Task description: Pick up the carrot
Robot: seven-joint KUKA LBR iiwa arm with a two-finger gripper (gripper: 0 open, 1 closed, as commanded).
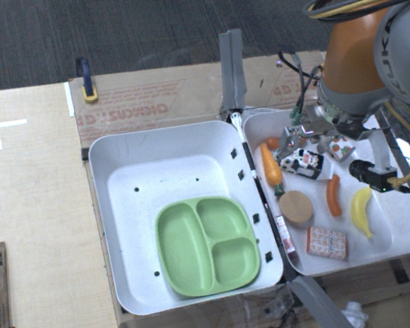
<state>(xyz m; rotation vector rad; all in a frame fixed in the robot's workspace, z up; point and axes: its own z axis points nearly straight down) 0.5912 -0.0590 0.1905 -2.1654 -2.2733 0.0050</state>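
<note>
Wooden bench (33, 185) under dark carpet, two white bins side by side. Left bin (115, 173) holds a green divided plate (206, 247) toward its front. Right bin (406, 232) is cluttered: carrot (270, 163) lies lengthwise along the bin's left wall, just beside the divider, leafy end toward the back edge. Near it sit a black-and-white patterned toy (302, 163), a round tan disc (296, 207), an orange-red sausage-shaped piece (333, 196), a banana (361, 212) and a red patterned box (327, 243) by the front edge. Gripper (298, 136) hangs over the back-left part of the right bin, just right of the carrot's top end and above the patterned toy; cannot tell how it is set, metal parts too cluttered. Nothing visibly held. Arm comes in from the right, orange band over the bin's back-right corner, wrist pointing down and leftward, cables looping off it. Judgement: approach stage, grasp not yet made. To do it well, shift left toward the wall, straddle the carrot across its width at mid-body, and descend clear of the toy and the bin wall.
</note>
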